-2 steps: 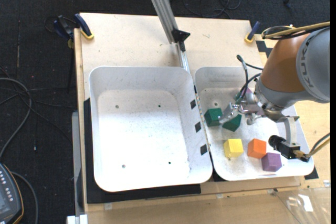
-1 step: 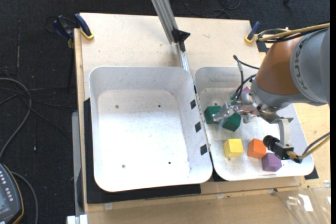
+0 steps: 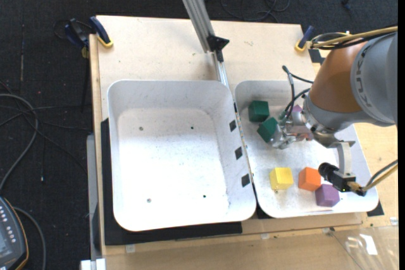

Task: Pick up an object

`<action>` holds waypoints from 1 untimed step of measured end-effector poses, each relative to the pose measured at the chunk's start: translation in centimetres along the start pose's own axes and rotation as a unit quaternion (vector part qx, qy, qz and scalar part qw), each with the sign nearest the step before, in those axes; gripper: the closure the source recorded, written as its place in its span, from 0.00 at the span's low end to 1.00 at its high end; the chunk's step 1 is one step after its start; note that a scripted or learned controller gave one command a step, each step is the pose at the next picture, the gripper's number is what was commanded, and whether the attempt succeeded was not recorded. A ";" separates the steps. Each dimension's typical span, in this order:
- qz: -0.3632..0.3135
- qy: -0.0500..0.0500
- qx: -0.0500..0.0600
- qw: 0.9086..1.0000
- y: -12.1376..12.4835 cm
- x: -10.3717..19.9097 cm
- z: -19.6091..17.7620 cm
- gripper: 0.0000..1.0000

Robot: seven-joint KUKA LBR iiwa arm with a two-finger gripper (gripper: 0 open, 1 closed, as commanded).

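The grey arm (image 3: 354, 82), with its orange band, reaches in from the right over the right bin (image 3: 367, 199) and hides much of that bin's far right side. Its gripper (image 3: 282, 138) hangs low beside a green block (image 3: 268, 130), touching or nearly so; the wrist and cables blur the tips, and whether the fingers are apart or together cannot be told. No block is seen between them. A second green block (image 3: 258, 110) sits just behind the first, toward the bin's far left corner. Near the front edge lie a yellow block (image 3: 281, 178), an orange block (image 3: 309, 179) and a purple block (image 3: 327, 195), the purple one partly crowded by a black fitting on the arm. The left bin (image 3: 126, 104) sits alongside, touching the right one.
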State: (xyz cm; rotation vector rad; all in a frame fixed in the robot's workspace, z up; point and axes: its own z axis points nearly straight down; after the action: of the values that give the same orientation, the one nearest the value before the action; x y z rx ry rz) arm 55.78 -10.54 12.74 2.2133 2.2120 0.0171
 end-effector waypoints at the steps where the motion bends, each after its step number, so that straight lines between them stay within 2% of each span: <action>1: 0.001 0.000 0.001 1.000 -0.1 0.0 0.1 0.00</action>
State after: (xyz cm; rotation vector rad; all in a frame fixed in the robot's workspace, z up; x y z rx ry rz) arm 55.73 -10.54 12.65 2.2163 2.2116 0.0157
